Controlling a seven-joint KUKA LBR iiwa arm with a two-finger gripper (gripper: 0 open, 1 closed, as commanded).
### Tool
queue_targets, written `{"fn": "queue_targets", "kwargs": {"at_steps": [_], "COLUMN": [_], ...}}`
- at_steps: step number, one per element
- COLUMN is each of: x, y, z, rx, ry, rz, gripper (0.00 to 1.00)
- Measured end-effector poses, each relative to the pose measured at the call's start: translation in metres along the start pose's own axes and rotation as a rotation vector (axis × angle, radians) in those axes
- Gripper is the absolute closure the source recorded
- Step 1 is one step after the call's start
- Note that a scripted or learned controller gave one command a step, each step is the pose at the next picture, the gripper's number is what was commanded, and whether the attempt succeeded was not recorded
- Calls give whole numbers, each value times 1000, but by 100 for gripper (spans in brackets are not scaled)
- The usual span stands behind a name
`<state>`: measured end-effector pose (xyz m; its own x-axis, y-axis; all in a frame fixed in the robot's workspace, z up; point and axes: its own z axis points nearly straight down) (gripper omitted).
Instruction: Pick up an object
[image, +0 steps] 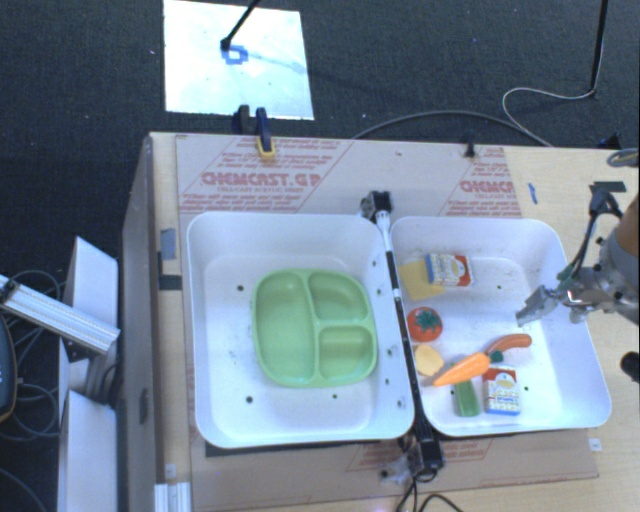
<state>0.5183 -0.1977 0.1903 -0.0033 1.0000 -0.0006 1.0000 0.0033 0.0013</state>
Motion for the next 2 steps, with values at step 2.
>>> {"fn": "queue_targets", "kwargs": {"at_steps": [2], "x": [55], "y": [118], "z": [106], "rx": [-1], "ry": [1], "rz": [-2], "gripper": [0]}}
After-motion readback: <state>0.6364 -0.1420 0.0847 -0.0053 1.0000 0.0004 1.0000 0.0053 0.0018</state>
